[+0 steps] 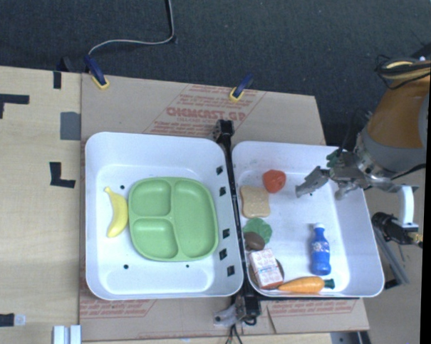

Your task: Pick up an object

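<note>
We see the gripper (316, 183) over the right bin (358, 242), upper part, just right of the tomato (274, 180); fingers look spread, nothing between them. In that bin: toast (255, 201) below the tomato, then lettuce (258, 229), a brown lump (254, 241), a box (265, 267), a carrot (303, 284) along the front, a blue bottle (320, 249) at right. Left bin (102, 156) holds a green plate (173, 218) with a banana (117, 212) just left of it.
</note>
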You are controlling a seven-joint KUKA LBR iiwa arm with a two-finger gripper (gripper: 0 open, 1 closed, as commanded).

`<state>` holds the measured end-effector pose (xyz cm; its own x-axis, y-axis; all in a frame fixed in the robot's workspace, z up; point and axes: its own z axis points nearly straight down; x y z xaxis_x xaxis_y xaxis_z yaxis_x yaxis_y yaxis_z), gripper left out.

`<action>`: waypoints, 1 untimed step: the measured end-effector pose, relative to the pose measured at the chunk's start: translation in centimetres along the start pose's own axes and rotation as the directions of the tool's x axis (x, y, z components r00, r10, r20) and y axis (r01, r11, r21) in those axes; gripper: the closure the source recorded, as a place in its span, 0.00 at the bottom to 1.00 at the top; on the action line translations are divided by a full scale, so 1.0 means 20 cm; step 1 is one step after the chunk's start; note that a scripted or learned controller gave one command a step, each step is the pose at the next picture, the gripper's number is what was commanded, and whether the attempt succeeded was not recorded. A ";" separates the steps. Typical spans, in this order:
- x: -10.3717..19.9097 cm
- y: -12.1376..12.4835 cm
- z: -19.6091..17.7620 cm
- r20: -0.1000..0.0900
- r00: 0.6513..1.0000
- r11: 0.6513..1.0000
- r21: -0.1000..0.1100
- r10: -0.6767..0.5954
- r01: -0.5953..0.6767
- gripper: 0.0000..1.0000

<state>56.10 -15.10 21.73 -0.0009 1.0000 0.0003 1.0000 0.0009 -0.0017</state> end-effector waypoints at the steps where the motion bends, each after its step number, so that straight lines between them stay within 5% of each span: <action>1: 0.24 0.39 0.43 -0.001 1.000 1.000 0.002 -0.001 0.001 0.00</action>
<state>63.86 -10.38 13.20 -0.0016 1.0000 0.0009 1.0000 0.0016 -0.0034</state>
